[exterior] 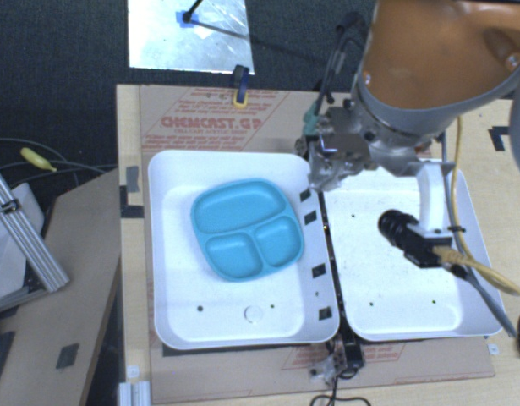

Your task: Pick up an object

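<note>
While the blue three-compartment plate [247, 231] lies flat near the middle of the left bin [171, 260], the pick is not yet made. The end effector [321, 167] hangs over the far end of the divide between the left bin and the right bin [395, 307], near the plate's far right corner but apart from it. Nothing is visible in its grasp. Whether it is set wide or narrow cannot be told, because the wrist body covers it. By appearance, only the approach is under way. Left to do: move over the plate, descend, close on a rim, and lift the plate clear of the bin.
</note>
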`<action>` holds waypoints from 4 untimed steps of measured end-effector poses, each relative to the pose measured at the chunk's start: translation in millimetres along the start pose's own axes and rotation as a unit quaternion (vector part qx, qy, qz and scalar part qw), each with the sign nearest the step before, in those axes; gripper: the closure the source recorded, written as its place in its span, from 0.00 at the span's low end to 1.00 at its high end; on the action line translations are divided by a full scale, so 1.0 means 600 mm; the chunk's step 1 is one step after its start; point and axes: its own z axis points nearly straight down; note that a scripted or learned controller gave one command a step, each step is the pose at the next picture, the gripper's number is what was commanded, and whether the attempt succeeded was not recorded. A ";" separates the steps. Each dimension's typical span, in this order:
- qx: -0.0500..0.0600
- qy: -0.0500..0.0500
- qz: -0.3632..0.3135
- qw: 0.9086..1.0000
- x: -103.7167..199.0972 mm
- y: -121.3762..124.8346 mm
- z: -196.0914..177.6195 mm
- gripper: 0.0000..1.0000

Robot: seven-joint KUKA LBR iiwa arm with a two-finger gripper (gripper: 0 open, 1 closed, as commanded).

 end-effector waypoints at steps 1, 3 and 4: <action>-0.001 0.001 -0.002 1.000 0.000 0.001 -0.018 1.00; 0.002 0.000 -0.001 1.000 0.039 -0.002 -0.020 1.00; 0.000 0.000 0.001 1.000 0.034 0.000 -0.040 1.00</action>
